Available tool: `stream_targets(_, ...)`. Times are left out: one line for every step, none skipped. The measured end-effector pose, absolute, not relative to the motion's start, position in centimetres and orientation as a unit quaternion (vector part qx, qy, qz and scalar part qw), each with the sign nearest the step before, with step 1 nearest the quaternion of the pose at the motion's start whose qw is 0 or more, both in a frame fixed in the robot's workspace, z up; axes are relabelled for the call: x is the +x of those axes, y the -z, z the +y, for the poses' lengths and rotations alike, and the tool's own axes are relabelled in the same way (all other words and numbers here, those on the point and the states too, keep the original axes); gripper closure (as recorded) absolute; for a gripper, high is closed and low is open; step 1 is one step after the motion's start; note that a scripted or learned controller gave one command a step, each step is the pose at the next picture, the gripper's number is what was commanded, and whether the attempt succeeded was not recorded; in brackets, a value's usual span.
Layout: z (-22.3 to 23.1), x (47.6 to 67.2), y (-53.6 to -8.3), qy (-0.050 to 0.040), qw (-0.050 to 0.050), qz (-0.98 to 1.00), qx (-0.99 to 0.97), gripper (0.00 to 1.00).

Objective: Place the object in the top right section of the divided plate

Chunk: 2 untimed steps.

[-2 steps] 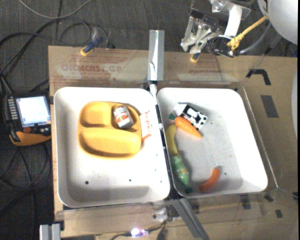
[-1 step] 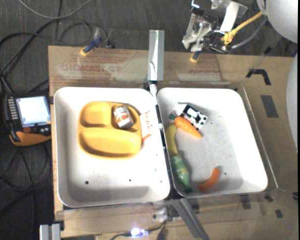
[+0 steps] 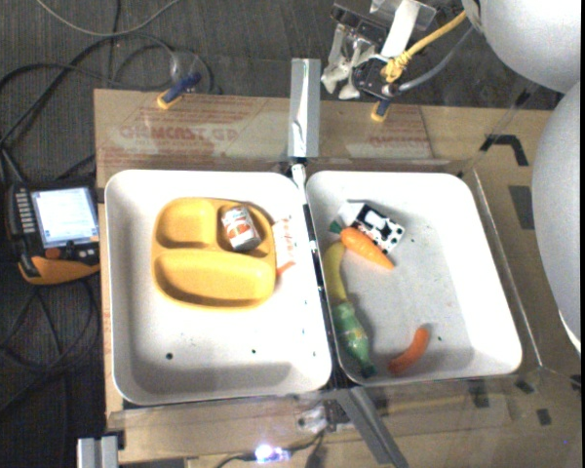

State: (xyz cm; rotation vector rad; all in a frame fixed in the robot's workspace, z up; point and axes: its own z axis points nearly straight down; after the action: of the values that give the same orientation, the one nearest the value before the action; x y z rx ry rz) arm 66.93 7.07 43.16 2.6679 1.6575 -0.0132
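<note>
The small can (image 3: 238,228), white with a red label, is lying tilted in the top right section of the yellow divided plate (image 3: 214,281), close beside the ridge that separates it from the top left section; the plate is sitting in the upper half of the left bin (image 3: 146,359), with its right rim near the bin's inner wall and a strip of orange-marked paper (image 3: 286,247) lying between them; bare white floor is showing below and to the left of the plate, leaving open room there; the right bin (image 3: 468,291) is holding a carrot (image 3: 366,248) resting against a black-and-white patterned block (image 3: 375,224), a yellow banana (image 3: 333,266) running along the left wall, a green bottle-like item (image 3: 351,330) below it, and a small orange piece (image 3: 409,351) near the bottom edge; the middle and right of that bin are lying open; the gripper (image 3: 356,66) is hanging above the far edge of the bench, well apart from both bins and from the can; nothing is touching it, and whether its fingers are open or closed cannot be told, since cables and brackets are cluttering that area
</note>
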Motion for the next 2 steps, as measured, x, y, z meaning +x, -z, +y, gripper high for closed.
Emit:
stream_targets(12.1,66.9,-43.1,0.0042,-0.001,0.458,0.889,1.00)
stream_targets(14.1,67.0,-42.9,0.0039,0.001,0.497,0.868,1.00)
